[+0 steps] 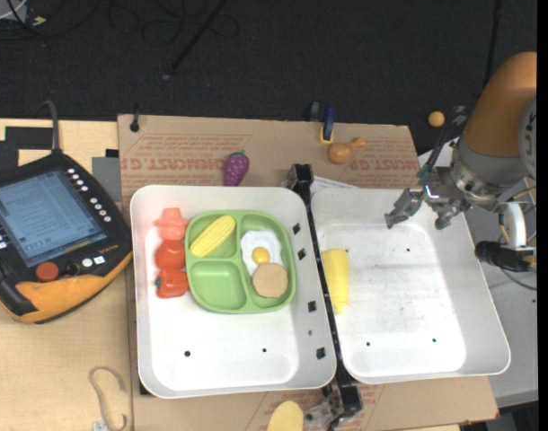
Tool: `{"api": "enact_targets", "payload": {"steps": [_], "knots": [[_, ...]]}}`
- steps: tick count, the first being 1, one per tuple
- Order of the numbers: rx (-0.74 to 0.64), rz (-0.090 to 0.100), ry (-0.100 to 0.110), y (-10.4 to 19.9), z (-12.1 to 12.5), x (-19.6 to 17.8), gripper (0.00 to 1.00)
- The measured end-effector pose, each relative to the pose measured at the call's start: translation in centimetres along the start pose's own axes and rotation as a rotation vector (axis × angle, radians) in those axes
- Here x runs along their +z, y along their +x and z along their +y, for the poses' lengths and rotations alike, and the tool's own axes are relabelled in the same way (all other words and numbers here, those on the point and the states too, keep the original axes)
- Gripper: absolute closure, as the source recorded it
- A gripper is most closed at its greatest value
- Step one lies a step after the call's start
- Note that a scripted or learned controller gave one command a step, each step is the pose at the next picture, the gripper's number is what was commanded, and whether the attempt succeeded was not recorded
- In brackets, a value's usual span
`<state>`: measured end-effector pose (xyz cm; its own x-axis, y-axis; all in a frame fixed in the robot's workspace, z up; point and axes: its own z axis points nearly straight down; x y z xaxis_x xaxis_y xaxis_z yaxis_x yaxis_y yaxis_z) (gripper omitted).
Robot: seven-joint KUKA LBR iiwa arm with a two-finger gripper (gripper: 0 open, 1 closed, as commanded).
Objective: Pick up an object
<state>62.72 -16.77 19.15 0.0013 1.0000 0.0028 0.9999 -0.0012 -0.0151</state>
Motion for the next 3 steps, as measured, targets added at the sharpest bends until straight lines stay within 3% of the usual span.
{"api": "enact_targets", "payload": {"steps": [1,3], "knots": [[-0.002,-0.003,-0.014,0.0,0.3,-0.9,0.0],[-0.005,-0.001,-0.009,-0.5,0.6,10.0,0.0]]}}
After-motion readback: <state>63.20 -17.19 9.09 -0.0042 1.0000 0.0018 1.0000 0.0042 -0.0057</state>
